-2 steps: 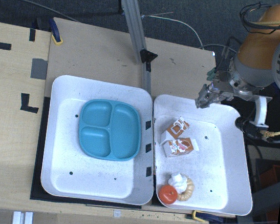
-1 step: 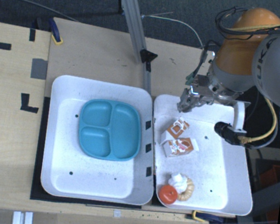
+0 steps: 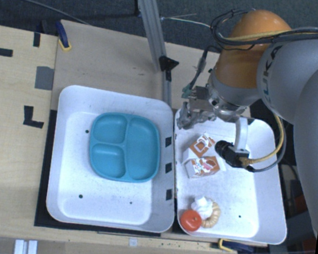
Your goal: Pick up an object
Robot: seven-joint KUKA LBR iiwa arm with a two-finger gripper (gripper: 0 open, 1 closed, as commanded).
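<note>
Looking down from the fixed camera, I have the gripper [image 3: 192, 117] at the far left corner of the right bin [image 3: 263, 223], hard by the wall it shares with the left bin [image 3: 63, 139]. Its state I cannot tell from this angle, and nothing shows held there. The relation that matters: the nearest candidates, two small red-and-white packets [image 3: 203, 156], lie just beside the gripper, toward the camera and a little to its right, one touching or nearly touching the other. The nearer packet [image 3: 202, 145] sits closest; the second packet [image 3: 203, 167] has its long axis running roughly across the bin. Farther the same way, well apart, a red and white toy [image 3: 198, 215] rests near the front rim. My judgement: a short shift toward the camera should put the gripper over the nearer packet.
</note>
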